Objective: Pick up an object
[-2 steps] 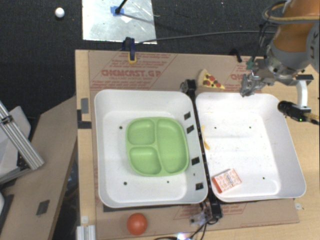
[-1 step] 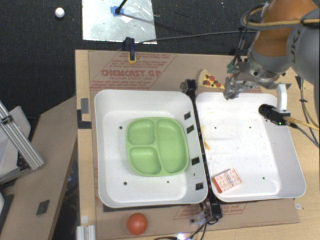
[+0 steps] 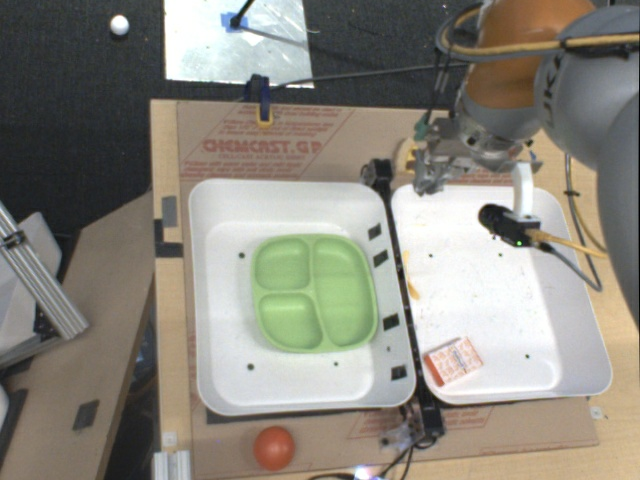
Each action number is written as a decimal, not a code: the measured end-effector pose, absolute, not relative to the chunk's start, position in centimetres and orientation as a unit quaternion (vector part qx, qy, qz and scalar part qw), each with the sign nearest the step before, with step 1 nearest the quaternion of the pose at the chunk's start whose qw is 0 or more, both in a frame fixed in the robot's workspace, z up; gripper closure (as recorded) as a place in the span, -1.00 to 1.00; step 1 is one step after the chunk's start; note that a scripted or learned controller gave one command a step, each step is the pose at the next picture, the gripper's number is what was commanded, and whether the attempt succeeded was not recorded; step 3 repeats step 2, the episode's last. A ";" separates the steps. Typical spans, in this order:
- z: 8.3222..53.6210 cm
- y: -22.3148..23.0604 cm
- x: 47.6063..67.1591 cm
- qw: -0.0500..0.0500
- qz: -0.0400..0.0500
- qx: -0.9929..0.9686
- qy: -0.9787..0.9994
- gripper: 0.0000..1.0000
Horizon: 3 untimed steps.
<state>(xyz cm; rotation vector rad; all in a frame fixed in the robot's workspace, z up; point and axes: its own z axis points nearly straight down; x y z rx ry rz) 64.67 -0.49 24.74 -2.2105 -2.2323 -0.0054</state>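
A green divided plate (image 3: pixel 314 292) lies in the left bin (image 3: pixel 218 218). A small red-and-white packet (image 3: pixel 453 359) rests near the front left of the right bin (image 3: pixel 565 318). A thin yellow-orange scrap (image 3: pixel 411 287) lies along that bin's left wall. My gripper (image 3: pixel 427 180) hangs over the back left corner of the right bin, far from the packet. Its fingers are small and dark against the bin's rim.
A red-orange ball (image 3: pixel 273 447) sits on the bench in front of the left bin. A black device with a green light (image 3: pixel 508 224) and a cable hangs over the right bin. Black clips line the divider between the bins. A blue clamp (image 3: pixel 260 96) stands behind.
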 end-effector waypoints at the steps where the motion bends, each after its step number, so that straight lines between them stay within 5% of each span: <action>1: 23.2 4.9 64.2 0.001 -0.001 -0.704 -0.710 1.00; 2: 22.1 10.2 64.9 0.000 -0.001 -0.704 -0.710 1.00; 3: 22.1 10.2 64.9 0.000 -0.001 -0.704 -0.710 1.00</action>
